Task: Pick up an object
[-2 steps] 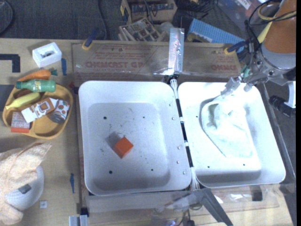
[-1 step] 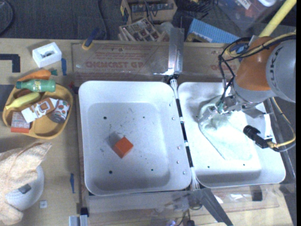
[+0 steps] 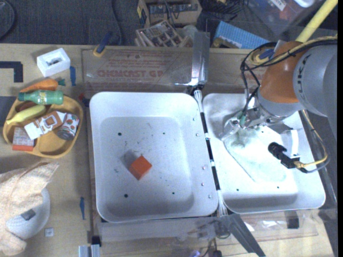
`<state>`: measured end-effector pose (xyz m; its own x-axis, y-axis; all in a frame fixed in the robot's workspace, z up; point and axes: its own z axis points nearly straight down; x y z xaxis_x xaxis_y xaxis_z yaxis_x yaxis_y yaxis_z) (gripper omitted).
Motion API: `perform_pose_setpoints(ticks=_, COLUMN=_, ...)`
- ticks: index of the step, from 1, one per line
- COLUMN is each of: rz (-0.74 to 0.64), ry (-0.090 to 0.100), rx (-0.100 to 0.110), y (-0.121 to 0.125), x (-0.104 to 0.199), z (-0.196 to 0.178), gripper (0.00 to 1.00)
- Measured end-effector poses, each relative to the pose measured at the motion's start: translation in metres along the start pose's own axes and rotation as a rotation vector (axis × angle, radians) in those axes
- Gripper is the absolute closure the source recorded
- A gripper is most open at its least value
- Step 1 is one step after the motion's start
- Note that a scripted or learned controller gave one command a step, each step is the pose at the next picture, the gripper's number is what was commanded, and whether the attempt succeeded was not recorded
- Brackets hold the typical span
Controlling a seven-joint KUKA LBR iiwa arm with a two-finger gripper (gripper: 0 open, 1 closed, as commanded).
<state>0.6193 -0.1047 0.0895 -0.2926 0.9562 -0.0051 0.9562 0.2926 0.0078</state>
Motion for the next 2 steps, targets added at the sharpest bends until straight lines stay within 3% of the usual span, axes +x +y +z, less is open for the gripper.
perform_pose_setpoints(ticks=1, rz=0.024, ry=0.002, rx=0.006, y=0.041, x=-0.011, z=0.001, gripper=0.0)
perform_pose_setpoints(ticks=2, rz=0.022, ry=-0.005, rx=0.001, y=0.042, x=-0.013, z=-0.011, gripper=1.0)
